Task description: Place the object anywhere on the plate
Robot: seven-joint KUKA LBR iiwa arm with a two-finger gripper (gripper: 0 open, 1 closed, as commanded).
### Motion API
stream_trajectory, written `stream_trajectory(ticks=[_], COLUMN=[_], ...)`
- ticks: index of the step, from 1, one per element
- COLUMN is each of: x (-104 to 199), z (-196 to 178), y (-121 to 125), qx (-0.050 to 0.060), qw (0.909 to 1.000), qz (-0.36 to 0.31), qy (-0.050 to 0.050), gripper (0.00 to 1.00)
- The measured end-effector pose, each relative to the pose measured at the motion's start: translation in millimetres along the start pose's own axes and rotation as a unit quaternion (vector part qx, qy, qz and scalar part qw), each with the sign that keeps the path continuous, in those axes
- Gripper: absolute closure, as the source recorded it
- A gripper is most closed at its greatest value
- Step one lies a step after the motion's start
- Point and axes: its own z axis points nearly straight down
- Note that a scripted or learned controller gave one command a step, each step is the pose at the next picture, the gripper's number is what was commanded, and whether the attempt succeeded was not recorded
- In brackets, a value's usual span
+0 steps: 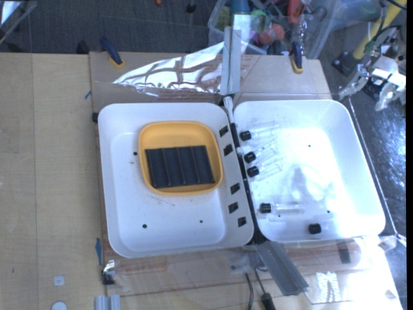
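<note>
A yellow plate (179, 136) sits in the left white bin (122, 225). A black ridged rectangular object (179, 166) lies flat on the plate and covers most of its front half. Beyond the far right corner of the right white bin (364, 173), near the view's right edge, a pale metal piece that looks like my gripper (373, 81) hangs outside both bins, far from the plate. It is too small and cluttered to read.
Several clear tubes with black caps (258, 154) lie in the right bin, and a small black piece (314, 228) sits near its front. A clear box of colourful items (277, 8) stands behind the bins. Crumpled foil (174, 76) lies behind the left bin.
</note>
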Motion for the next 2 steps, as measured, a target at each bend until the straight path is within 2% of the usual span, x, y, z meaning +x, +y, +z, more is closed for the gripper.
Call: stream_trajectory(ticks=[2], x=[0.0], z=[0.0], y=[0.0], qx=[0.0], qw=[1.0], qz=[0.0], qy=[0.0], gripper=[0.0])
